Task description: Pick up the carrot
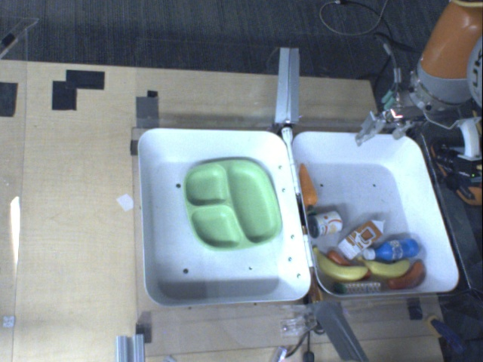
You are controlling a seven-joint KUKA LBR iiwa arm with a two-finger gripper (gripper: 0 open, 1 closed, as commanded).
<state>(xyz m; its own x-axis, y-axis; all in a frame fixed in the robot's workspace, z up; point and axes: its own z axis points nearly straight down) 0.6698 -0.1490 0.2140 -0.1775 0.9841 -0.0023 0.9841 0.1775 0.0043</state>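
While bananas (364, 268) crowd the right bin's (423, 173) near end, the carrot (306, 186) lies against its left wall, well apart from the gripper (383, 124), whose empty fingers stand apart, at two o'clock.

The grey KUKA arm with its orange band (451, 30) enters from the upper right of the camera view. The orange-banded segment sits at the frame's top right corner, with the grey wrist section below it. The two-finger metal gripper (375, 127) extends leftward and downward from the wrist. Nothing is visible between its fingertips.
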